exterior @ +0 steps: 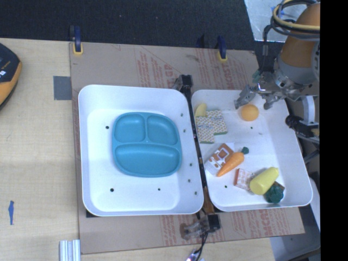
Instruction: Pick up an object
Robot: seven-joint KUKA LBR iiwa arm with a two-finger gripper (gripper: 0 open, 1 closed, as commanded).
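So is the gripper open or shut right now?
Open: the gripper has its fingers spread above the orange ball, nothing between them.

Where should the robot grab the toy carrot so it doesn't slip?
Probably around the middle of the orange body of the carrot, coming straight down from above. It lies flat and slanted, green top toward the upper right, so the fingers should close across its narrow width. A small box touches its upper-left side, leaving little room there.

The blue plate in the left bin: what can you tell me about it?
The blue plate is a rounded rectangle that looks like smooth plastic, split into three compartments: two small ones at the far side, one long one nearer the camera. All three are bare. It lies flat, about centred on the floor of the left bin, touching nothing else.
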